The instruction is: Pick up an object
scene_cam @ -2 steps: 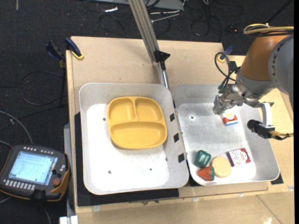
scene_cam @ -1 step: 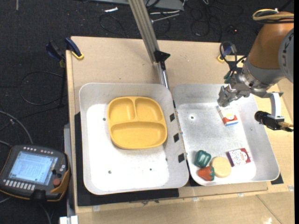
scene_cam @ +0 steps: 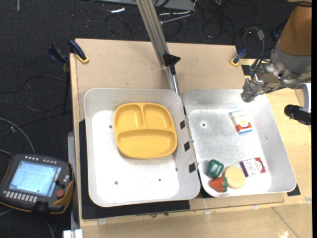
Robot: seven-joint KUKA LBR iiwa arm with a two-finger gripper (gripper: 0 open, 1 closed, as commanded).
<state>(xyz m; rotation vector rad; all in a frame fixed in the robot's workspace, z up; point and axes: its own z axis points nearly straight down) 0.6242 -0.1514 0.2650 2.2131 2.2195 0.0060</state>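
Two bins stand side by side on the bench (scene_cam: 124,58), the left bin (scene_cam: 99,182) touching the right bin (scene_cam: 277,148) along their inner edges. A divided plate (scene_cam: 145,130) lies in the left bin, toward its far side. In the right bin, a small carton (scene_cam: 241,121) lies near the far right part. Near the front edge are a pepper (scene_cam: 215,168), a round piece (scene_cam: 234,177) just right of it, and a small packet (scene_cam: 253,167) further right. The gripper (scene_cam: 249,92) is above the right bin's far right corner. A handheld pendant (scene_cam: 34,181) lies left of the bench
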